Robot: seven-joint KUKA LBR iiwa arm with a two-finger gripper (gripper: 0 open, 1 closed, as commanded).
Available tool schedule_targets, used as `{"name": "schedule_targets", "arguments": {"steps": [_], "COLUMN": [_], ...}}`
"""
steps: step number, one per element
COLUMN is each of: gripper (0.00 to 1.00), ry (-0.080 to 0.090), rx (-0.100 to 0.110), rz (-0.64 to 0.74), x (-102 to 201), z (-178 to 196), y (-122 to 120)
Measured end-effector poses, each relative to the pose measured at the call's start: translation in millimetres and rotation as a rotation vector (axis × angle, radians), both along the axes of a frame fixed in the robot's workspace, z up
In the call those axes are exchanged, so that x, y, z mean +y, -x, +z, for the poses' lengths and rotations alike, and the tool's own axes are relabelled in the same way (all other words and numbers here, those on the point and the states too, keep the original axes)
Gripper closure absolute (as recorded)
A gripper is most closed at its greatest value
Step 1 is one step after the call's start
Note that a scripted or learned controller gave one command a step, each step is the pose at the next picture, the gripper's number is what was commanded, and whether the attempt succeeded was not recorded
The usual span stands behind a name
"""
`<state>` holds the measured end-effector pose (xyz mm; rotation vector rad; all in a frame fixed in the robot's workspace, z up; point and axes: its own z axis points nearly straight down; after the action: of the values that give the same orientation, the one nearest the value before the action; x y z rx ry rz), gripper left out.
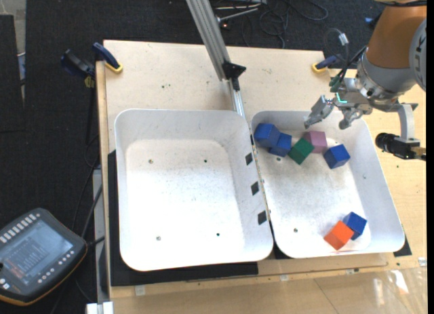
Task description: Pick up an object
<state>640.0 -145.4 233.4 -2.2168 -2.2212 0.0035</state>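
Observation:
My gripper (pixel 332 116) hangs over the back of the right bin (pixel 380 190), fingers spread open with nothing between them. Just below and left of it lies a pink cube (pixel 317 140), touching a green cube (pixel 301 150). Two blue cubes (pixel 272 139) sit together near the bin's back left. Another blue cube (pixel 336 156) lies right of the pink one. At the front right, an orange cube (pixel 339 235) rests against a blue cube (pixel 354 224).
The left bin (pixel 135 170) stands beside the right one, joined by a divider with black marks. A slanted metal pole (pixel 207 21) crosses above the bench's back. A pendant (pixel 34 255) sits at the lower left, off the bench.

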Motion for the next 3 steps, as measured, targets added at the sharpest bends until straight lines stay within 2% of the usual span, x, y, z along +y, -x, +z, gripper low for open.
{"name": "schedule_targets", "arguments": {"steps": [1,3], "gripper": [0.00,0.00], "ry": [0.001,0.001], "rx": [-0.003,0.002], "rz": [0.001,-0.003], "x": [0.1,-3.6], "z": [2.3,-114.0], "y": [-0.4,14.3]}}
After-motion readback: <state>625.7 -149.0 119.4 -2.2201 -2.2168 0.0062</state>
